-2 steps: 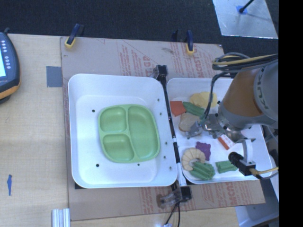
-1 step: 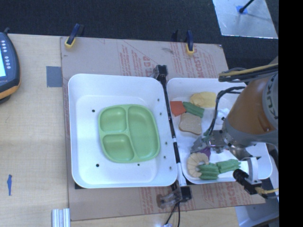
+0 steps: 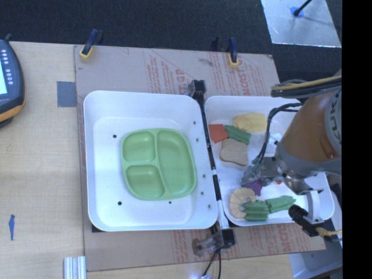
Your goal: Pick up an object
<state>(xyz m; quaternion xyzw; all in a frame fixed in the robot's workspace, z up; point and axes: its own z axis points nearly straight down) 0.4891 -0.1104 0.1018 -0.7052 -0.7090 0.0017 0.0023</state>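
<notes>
Nearest my camera, at the 6 o'clock edge of the picture, a black clamp with a trailing cable (image 3: 214, 246) sits where the 2 bins meet. Just above it, in the right bin (image 3: 224, 106), I see the closest toys: a long green piece (image 3: 267, 207) lying across the 6 o'clock end, touching a round tan waffle-like piece (image 3: 238, 199) on its 9 o'clock side. A small purple piece (image 3: 254, 186) sits just beyond them, right under the tool (image 3: 260, 176).

From my seat the arm (image 3: 311, 138) comes in from 3 o'clock, its orange band over the bin's far side. The tool hangs low over the middle of the right bin, near the purple piece. I cannot tell whether it is spread or pressed together, and I see nothing clearly between its tips.

Toward 12 o'clock in the same bin lie a slice of toast (image 3: 234, 153), a red piece (image 3: 217, 133) against the 9 o'clock wall, a darker green piece (image 3: 237, 134) beside it, and a yellow piece (image 3: 251, 121) furthest back.

To the 9 o'clock side, the left bin (image 3: 96, 156) carries a light green divided plate (image 3: 158, 164) with 3 compartments, roughly centered. Both bins rest on a cardboard sheet (image 3: 151, 68) clamped to the wooden table (image 3: 38, 173), with a handheld controller (image 3: 9, 80) at the far 9 o'clock edge.
</notes>
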